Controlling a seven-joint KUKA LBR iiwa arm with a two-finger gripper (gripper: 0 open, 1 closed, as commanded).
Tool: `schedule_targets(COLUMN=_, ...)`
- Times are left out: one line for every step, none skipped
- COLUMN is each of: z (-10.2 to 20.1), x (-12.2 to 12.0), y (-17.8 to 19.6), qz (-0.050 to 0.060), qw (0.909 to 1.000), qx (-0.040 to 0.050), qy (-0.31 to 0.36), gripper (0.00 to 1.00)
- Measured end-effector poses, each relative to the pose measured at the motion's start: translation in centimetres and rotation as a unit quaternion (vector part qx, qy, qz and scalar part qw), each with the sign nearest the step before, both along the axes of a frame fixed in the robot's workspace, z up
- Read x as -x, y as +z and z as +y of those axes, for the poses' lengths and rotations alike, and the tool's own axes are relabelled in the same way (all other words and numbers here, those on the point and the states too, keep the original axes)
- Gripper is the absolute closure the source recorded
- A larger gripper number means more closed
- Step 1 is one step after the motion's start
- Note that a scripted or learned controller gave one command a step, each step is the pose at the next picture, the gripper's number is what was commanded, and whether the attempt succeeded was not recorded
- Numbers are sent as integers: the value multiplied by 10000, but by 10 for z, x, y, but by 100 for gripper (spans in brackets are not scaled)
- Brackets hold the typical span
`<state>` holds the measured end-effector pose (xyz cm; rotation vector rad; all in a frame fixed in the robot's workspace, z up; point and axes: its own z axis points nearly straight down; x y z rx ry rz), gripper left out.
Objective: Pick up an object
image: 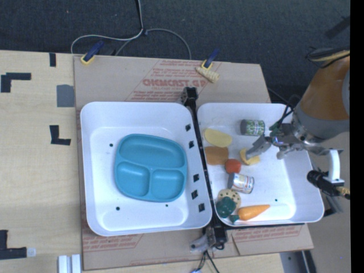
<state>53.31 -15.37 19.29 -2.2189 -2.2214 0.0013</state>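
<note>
Reaching into the right-hand bin (pixel 284 206) from the right, over a clutter of small items, nothing lifted yet.

Largest first: grey arm (pixel 327 104) angled low, presumably to bring the gripper (pixel 257 148) onto the yellow piece (pixel 251 157) just beside its tip; fingers' state impossible to tell. Left bin (pixel 94 152) holding a blue divided tray (pixel 151 168). Scattered near the tip, likely candidates: green can (pixel 252 127), yellow disc (pixel 218 137), brown block (pixel 216 155), red ball (pixel 233 166), silver can (pixel 242 182), carrot (pixel 253 212). Beneath, cardboard on a wooden bench, dark carpet beyond.
</note>
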Motion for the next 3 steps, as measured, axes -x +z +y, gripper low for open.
schedule_targets(z=40, x=-25, y=-111, qz=-29, qw=10000, qx=22, qy=13, gripper=0)
schedule_targets(z=38, x=-26, y=-95, qz=-49, qw=10000, qx=27, qy=1, gripper=100)
schedule_targets(z=100, x=-3, y=-4, qz=-25, qw=10000, qx=-6, qy=28, gripper=100)
